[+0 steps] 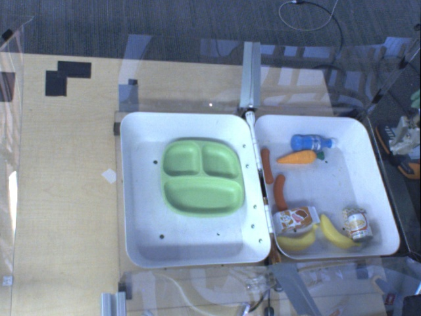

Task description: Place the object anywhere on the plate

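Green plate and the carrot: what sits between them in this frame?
In the camera view, between the green plate and the carrot run the bins' adjoining white rims, then a reddish sausage just inside the right bin.

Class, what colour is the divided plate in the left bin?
Light green plate, seen in the camera view.

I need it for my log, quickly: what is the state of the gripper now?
Gripper: at the right edge, beside the right bin; open or closed cannot be told.
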Tool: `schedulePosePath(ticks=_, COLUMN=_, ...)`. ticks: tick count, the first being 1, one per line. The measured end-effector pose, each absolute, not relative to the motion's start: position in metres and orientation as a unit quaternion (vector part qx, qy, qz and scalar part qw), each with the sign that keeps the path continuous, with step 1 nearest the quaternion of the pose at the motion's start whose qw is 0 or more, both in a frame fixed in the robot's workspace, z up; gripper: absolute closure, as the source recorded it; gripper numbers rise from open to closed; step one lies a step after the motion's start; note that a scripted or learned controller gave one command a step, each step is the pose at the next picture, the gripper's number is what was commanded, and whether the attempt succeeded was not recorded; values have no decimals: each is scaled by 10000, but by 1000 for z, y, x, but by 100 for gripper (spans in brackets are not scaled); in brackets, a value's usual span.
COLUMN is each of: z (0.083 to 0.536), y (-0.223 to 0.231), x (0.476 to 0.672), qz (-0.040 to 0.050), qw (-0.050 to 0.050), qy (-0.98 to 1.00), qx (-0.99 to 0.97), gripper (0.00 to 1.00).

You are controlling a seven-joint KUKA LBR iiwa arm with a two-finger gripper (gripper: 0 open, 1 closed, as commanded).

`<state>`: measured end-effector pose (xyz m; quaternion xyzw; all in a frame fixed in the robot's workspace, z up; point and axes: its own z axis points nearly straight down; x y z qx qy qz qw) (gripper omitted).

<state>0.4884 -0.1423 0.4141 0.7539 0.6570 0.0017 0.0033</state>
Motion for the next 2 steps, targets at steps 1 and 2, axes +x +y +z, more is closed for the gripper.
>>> schedulePosePath(ticks=1, z=421, y=-140, x=562, qz=16, qw=22, qy=5370, qx=8436, gripper=100)
schedulePosePath(ticks=2, z=280, y=-93, x=505, qz=8, qw=5, qy=5470, qx=8371, gripper=100)
